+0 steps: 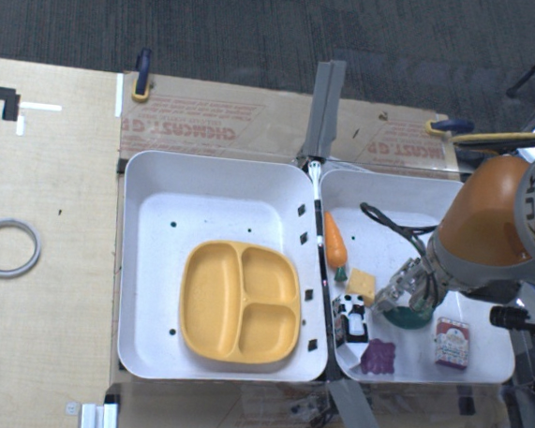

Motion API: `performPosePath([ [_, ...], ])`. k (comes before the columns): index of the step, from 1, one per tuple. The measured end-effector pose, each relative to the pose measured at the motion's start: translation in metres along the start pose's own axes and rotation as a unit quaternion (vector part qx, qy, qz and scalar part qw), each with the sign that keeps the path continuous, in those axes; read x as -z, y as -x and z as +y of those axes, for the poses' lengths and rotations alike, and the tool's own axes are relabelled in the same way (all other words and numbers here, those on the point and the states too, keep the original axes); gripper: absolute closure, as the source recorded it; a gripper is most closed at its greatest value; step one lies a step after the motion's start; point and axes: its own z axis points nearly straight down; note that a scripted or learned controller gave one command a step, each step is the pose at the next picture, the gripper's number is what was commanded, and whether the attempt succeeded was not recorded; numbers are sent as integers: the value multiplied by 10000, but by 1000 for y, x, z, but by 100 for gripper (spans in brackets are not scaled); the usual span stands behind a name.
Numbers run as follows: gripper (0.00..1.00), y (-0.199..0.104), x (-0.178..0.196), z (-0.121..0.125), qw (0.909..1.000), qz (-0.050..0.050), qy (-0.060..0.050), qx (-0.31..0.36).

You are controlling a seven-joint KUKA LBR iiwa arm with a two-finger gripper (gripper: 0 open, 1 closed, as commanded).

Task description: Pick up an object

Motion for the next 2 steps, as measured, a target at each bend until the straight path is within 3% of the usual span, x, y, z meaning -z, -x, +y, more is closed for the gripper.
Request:
performPosePath([
  [1, 100, -15, 113, 71, 9780, -17, 8, -2088],
  [2, 100, -20, 161, 86, 9865, -19, 6, -1638],
])
